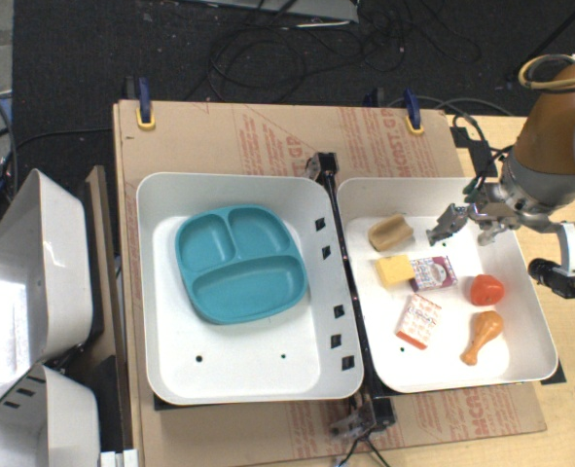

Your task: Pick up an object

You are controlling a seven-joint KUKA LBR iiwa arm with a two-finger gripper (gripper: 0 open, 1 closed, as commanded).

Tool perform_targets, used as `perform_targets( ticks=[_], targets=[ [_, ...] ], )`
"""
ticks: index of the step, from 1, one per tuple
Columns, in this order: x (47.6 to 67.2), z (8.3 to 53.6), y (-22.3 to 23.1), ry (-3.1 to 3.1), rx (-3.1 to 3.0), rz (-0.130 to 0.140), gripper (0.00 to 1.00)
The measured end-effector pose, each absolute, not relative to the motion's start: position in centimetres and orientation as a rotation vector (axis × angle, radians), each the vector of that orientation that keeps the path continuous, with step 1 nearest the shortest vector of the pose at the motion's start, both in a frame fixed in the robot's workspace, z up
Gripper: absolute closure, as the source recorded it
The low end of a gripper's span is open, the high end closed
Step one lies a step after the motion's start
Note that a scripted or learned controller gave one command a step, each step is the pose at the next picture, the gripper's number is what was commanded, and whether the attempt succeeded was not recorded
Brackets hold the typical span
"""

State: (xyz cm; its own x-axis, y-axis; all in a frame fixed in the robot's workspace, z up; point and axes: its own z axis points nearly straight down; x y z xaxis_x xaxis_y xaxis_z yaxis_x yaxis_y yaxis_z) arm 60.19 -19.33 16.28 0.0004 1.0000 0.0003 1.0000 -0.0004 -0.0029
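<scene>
The right bin (530, 353) holds, nearest the camera, a toy drumstick (482, 337) and a red-and-white packet (419, 320). Beyond them lie a red tomato (486, 289), a purple packet (433, 273) touching a yellow block (395, 269), then a tan bread piece (390, 232). The gripper (456, 222) hangs over the bin's far part, fingers parted, nothing between them. The left bin (161, 358) carries a teal divided plate (239, 263).

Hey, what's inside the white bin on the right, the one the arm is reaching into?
The right bin holds a bread piece, yellow block, purple packet, red-and-white carton, tomato and drumstick. The gripper covers part of the bin's far floor, so that patch stays unseen.
</scene>
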Motion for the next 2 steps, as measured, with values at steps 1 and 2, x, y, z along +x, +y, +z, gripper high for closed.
perform_targets(
  ticks=[1, 2],
  targets=[
    [59.2, 11.4, -19.4, -2.218, -2.221, 0.003, 0.0],
    [59.4, 12.7, -19.4, -2.222, -2.224, -0.001, 1.0]
  ],
)
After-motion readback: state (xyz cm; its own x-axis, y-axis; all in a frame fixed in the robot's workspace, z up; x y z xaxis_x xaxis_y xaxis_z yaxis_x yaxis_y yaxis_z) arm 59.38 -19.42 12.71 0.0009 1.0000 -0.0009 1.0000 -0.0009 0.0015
